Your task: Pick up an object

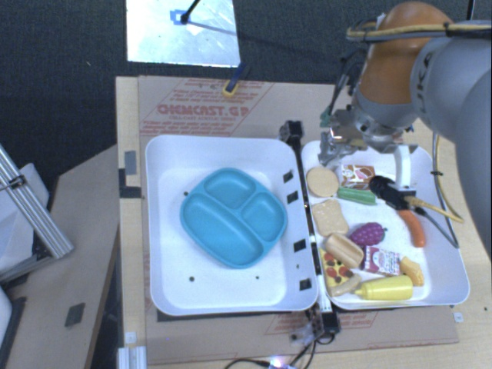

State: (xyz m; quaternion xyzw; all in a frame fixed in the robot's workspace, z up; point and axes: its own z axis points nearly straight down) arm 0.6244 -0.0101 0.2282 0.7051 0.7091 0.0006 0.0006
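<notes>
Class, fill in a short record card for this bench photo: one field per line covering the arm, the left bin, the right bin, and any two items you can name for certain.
Arm: grey with orange band, reaching in from the right; gripper over the far end of the right bin
Left bin: holds a blue divided plate
Right bin: holds a crowd of toy foods
Item one: yellow mustard bottle, lying at the near edge
Item two: purple grapes, mid-bin
</notes>
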